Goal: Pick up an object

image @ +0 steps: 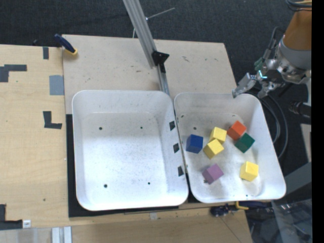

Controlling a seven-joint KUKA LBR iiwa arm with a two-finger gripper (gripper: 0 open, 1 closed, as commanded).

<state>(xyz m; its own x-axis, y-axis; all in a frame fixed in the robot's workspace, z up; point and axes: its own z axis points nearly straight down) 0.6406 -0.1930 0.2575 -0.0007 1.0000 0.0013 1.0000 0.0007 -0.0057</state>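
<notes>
Several small cubes lie in the right bin (268,135): a blue one (194,144), two yellow ones (218,134) (214,148) side by side, an orange one (236,130), a green one (245,143), a purple one (212,173) and a third yellow one (249,170). My gripper (253,87) hangs above the bin's far right corner, well away from the cubes. Its fingers stand open with nothing between them.
The left bin (81,135) sits beside the right one, with a raised divider between them. A slanted metal rail (144,29) runs down to the bins' far edge. Black cables (283,120) hang off the bench to the right.
</notes>
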